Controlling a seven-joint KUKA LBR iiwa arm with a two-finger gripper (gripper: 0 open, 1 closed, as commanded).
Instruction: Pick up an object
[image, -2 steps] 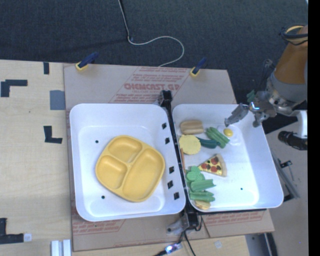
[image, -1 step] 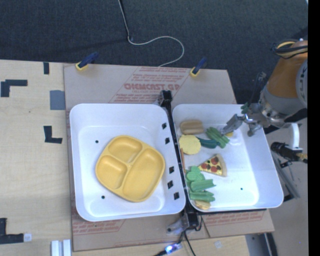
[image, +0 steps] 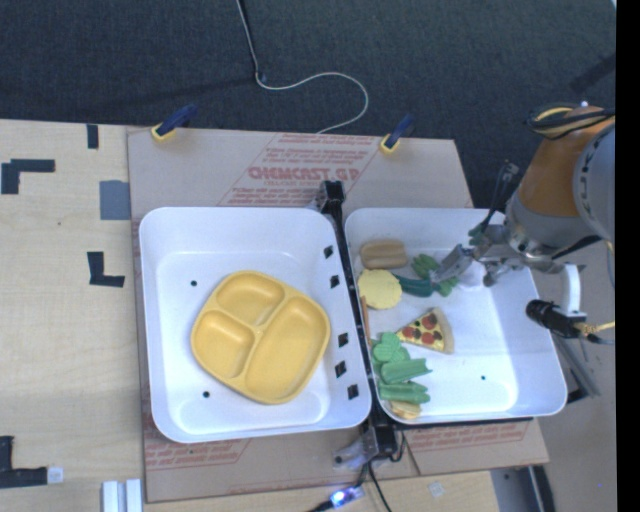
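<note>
Two white bins sat side by side on the surface (image: 60, 300), on a sheet of cardboard (image: 290, 170) held by two clips with blue handles at its far edge. The left bin (image: 165, 235) held one thing: a yellow plate (image: 262, 335) with three compartments, lying flat near the bin's middle.

The right bin (image: 500, 375) held the toy food, all crowded toward the wall it shares with the left bin. Count, taking the pizza slice (image: 428, 331) as landmark: one pizza slice, lying flat, point toward the shared wall. One yellow round piece (image: 380, 289) lay up and to the left of the pizza, and one tan bun-shaped piece (image: 382, 253) lay beyond that, touching or nearly touching it. One dark green piece (image: 428, 277) lay just above the pizza, between the yellow round and the hand. A cluster of light green leafy pieces (image: 398, 362) lay just below-left of the pizza; their number could not be made out, at least two. One tan piece (image: 405, 408) showed partly under that cluster.

The arm (image: 560, 185) reached in from the right. The hand (image: 455, 265) sat low over the right bin, above-right of the pizza, tips at the dark green piece. Whether the fingers were apart or together could not be told, and no grip was visible.
</note>
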